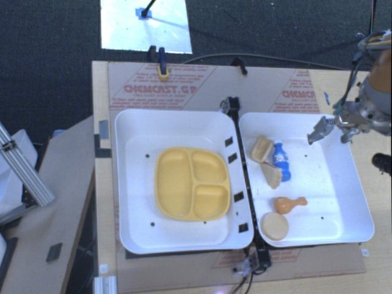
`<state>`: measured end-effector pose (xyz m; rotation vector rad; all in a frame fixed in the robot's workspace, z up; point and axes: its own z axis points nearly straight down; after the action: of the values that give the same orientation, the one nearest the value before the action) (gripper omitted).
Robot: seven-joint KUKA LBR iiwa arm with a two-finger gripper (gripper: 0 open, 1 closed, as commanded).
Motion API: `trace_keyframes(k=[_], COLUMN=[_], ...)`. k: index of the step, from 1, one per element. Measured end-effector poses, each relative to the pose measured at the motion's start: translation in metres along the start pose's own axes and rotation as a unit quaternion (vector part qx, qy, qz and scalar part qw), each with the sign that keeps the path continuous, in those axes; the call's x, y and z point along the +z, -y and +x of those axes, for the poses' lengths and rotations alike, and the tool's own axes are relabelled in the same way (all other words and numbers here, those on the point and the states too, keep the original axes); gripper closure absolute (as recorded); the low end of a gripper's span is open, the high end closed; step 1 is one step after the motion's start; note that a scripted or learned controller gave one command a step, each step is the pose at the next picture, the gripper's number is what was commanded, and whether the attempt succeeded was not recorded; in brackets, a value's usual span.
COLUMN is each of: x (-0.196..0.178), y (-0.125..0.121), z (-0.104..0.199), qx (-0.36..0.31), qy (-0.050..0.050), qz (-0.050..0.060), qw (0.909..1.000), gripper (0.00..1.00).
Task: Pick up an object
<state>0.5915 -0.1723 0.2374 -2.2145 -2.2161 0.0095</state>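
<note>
A round cream disc point(274, 226) sits in my right bin's point(355, 188) front corner, near an orange toy point(289, 204), a blue bottle point(280, 160) and bread point(262, 148). A yellow tray point(192, 183) fills the left bin point(131, 176). My gripper point(331, 130) hangs open, holding nothing.

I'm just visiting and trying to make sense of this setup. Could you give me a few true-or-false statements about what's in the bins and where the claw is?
1. The yellow divided plate lies in the left bin. True.
2. The blue bottle lies in the left bin. False: it lies in the right bin.
3. The claw holds the orange pear-shaped toy. False: the toy lies on the bin floor, apart from the claw.
4. The claw is above the right bin's far right corner. True.
</note>
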Motion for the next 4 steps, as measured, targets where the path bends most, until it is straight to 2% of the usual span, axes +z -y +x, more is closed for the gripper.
trace_keyframes(k=[1, 2, 3, 4], x=[-0.007, 0.037, 0.097, 0.127], y=[-0.002, -0.005, -0.01, -0.016], z=[0.0, 0.008, 0.014, 0.012], qx=[-0.001, -0.002, -0.003, -0.001], qy=[0.001, 0.001, 0.001, 0.003], qz=[-0.006, -0.005, -0.004, -0.013], qw=[1.0, 1.0, 1.0, 0.9999], gripper=[0.0, 0.0, 0.0, 0.0])
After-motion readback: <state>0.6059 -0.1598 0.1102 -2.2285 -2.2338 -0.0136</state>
